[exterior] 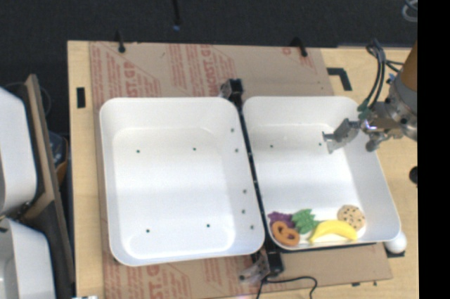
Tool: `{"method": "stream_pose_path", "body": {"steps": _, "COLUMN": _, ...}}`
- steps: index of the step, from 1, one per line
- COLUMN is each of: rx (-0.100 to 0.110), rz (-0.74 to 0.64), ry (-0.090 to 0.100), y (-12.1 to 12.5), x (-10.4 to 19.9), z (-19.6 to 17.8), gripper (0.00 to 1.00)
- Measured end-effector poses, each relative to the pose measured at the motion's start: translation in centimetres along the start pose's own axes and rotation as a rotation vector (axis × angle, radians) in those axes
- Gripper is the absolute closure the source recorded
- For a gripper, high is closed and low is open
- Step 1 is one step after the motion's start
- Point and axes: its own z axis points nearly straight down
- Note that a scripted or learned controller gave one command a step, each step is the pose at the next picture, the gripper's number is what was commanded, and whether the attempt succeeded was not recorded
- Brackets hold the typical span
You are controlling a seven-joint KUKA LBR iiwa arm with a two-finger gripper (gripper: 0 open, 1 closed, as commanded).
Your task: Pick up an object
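the end effector (354, 135) hangs over the right bin (302, 171), fingers apart, nothing between them. the toys sit well apart at the bin's near edge: banana (332, 231), cookie (351, 217), pretzel (285, 234), green piece (305, 220). nothing is picked yet; the reach and grasp remain.

so the counter (351, 65) is a light wood top, and most of it is covered by a flat sheet of brown cardboard (176, 69) with red printing across it. sitting on that cardboard are two shallow white bins side by side, edges touching down the middle: the left bin (112, 150) and the right bin (383, 192). small black clips (232, 88) sit where the bins meet at the far end, and another at the near end
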Motion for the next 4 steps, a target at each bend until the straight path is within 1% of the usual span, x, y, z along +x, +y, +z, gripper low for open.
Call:
{"method": "stream_pose_path", "body": {"steps": 1, "rx": 0.008, "rz": -0.003, "ry": 0.002, "y": 2.8, "x": 4.2, "z": 10.0, "gripper": 0.00}}
{"method": "stream_pose_path", "body": {"steps": 2, "rx": -0.002, "rz": -0.005, "ry": 0.001, "y": 10.3, "x": 8.3, "z": 8.2, "gripper": 0.00}}
{"method": "stream_pose_path", "body": {"steps": 3, "rx": 0.007, "rz": 0.005, "ry": 0.000, "y": 3.5, "x": 3.4, "z": 14.9, "gripper": 0.00}}
{"method": "stream_pose_path", "body": {"steps": 4, "rx": -0.006, "rz": -0.006, "ry": 0.001, "y": 7.3, "x": 10.0, "z": 7.9, "gripper": 0.00}}
